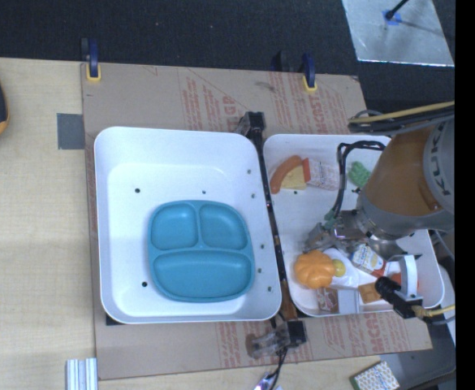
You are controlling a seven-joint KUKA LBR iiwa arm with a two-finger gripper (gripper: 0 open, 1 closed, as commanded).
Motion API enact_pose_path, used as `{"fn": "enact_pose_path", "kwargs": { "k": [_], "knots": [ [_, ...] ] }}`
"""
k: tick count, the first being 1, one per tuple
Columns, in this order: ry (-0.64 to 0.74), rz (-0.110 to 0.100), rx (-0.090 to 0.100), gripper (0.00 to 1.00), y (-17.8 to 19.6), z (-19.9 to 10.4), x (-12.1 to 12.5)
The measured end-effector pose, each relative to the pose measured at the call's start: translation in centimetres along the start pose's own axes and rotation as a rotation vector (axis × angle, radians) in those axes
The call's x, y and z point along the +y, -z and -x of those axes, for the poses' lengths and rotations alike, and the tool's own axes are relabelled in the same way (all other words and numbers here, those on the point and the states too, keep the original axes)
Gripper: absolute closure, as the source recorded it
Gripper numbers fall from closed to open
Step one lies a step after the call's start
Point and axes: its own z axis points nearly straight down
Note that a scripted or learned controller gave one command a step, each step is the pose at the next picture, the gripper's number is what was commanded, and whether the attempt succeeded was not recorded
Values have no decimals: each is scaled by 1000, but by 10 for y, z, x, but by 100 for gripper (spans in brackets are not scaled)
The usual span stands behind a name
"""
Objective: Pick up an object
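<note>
Orange toy [316, 270] lies just below the gripper [328, 236]; its opening cannot be told

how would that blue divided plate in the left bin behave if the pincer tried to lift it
The blue divided plate looks like moulded plastic, so it is probably stiff and light for its size. It lies flat on the left bin floor with a low rounded rim, so fingers may slip off rather than bite. Its smooth, slightly glossy surface suggests that it would slide when pushed, not tip.

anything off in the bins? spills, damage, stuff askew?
No spills or damage visible. The right bin is a jumble: orange toy, orange-yellow wedge and packets lie overlapping under the arm. The blue divided plate sits flat in the left bin.
</note>
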Motion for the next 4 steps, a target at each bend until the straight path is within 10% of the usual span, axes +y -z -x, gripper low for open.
{"fn": "enact_pose_path", "kwargs": {
  "k": [1,2,3,4],
  "knots": [
    [7,8,-1,100,12,-1,5],
    [7,8,-1,0,11,-1,5],
    [6,18,-3,0,3,38,83],
    [10,15,-2,0,4,-12,148]
  ]
}}
